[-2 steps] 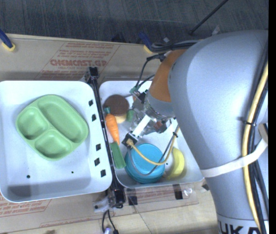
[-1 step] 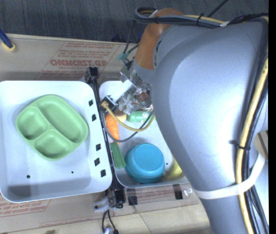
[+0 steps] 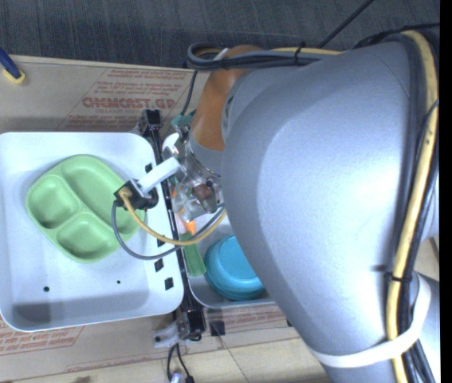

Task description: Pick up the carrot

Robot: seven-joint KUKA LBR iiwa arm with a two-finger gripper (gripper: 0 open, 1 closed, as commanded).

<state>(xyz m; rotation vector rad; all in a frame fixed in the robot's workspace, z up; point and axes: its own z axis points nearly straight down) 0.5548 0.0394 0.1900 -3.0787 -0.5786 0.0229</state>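
Camera view: green divided plate point(image 3: 78, 206) in left bin point(image 3: 18, 294), blue bowl point(image 3: 233, 268) in right

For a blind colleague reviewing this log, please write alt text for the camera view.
A large grey robot arm reaches from the right over two shallow white bins, covering most of the right bin. The left bin holds a pale green divided plastic plate; a round blue bowl sits in the right bin.

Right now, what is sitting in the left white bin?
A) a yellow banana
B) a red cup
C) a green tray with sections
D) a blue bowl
C: a green divided tray lies in the left bin; the blue bowl is in the other bin.
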